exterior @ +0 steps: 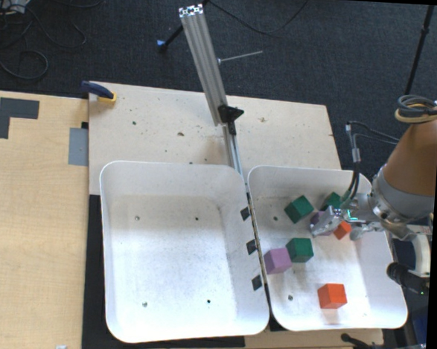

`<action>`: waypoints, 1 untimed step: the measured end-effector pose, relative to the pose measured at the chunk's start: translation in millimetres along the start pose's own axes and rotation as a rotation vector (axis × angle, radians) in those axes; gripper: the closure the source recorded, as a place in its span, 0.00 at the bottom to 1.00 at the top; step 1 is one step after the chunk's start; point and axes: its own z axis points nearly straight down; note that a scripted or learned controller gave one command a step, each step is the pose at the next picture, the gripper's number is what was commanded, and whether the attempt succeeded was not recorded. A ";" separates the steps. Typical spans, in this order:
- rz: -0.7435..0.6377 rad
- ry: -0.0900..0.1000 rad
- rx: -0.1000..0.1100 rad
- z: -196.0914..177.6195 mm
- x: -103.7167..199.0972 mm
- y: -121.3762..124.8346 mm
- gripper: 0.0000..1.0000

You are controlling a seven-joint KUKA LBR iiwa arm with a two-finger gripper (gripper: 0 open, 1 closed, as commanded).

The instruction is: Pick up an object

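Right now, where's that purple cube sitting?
The purple cube lies in the right bin, close to its left wall, touching or nearly touching a green cube on its upper right.

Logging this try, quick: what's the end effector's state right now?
End effector: low in the right bin, among a small orange block and a green block; open or shut cannot be told.
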 end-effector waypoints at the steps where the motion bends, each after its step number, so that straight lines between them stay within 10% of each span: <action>1: 0.000 0.001 0.005 43.7 2.2 -1.1 0.00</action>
